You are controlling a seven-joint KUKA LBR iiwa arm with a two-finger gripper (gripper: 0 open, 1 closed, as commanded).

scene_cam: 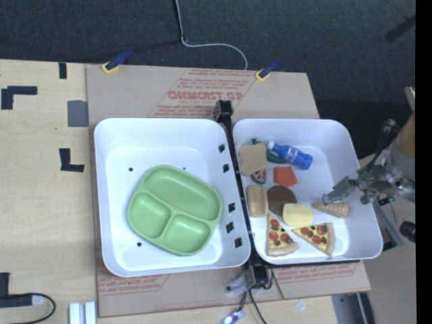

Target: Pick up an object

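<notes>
Gripper [335, 195] sits low over right bin [341, 135], near its right wall; fingers look slightly apart with nothing between them. Likely target: tan wedge [332, 210] just beside the tips, long axis roughly left-right, narrow point toward the bin's middle. Toy food crowds this bin, probably the picking stock; green divided plate [175, 209] lies alone in left bin [111, 140].

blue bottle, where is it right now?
In the camera view, the blue bottle lies in the right bin, near its far wall, just right of the tan toast piece and above the orange block.
</notes>
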